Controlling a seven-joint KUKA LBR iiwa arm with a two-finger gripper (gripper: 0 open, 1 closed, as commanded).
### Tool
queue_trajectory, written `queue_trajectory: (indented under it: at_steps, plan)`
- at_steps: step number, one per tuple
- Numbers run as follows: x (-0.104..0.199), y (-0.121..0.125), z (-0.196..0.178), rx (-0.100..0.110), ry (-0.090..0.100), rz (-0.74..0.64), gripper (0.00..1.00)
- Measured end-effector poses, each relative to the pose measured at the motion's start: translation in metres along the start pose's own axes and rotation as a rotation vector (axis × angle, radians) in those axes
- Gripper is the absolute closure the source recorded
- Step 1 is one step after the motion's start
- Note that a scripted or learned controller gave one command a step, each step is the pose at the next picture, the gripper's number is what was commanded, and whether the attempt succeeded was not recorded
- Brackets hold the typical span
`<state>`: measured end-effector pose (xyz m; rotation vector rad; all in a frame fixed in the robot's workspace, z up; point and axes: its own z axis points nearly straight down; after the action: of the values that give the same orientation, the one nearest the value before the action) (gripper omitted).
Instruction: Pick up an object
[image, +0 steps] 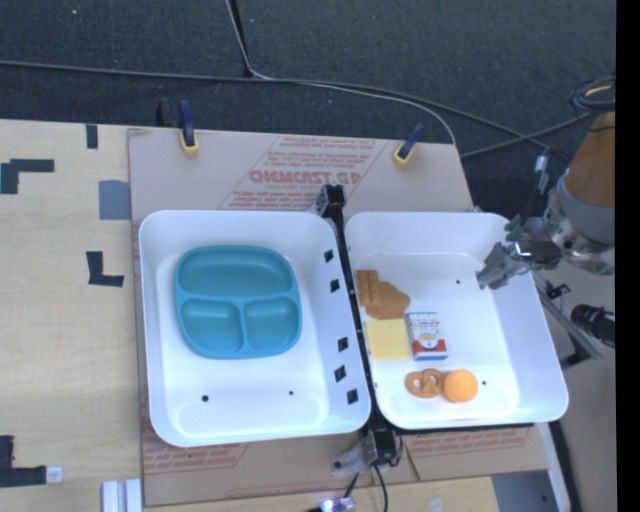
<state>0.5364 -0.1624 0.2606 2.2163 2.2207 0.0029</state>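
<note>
Over right bin (520, 350): jaws (497, 271)

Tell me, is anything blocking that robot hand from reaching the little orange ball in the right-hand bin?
Nothing visible does. The end effector sits over the right white bin near its far right rim, and bare bin floor lies between it and the small round orange ball. The pretzel-shaped brown snack touches the ball's far side only.

**Even overhead light, soft focus**

The scene is bright and evenly lit from above. The two white bins (240, 425) are close to washed out, with faint sheen on their rims and only soft, short shadows under their contents. The dark floor at the top stays dim. Detail is slightly soft and grainy throughout, and the arm (590, 190) at the right edge looks blurred.
</note>
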Motion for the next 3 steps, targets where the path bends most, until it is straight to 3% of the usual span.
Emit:
queue_trajectory:
  at_steps: [3]
  plan:
    - [0.163,0.007,-0.002,0.006,0.002,-0.004,1.00]
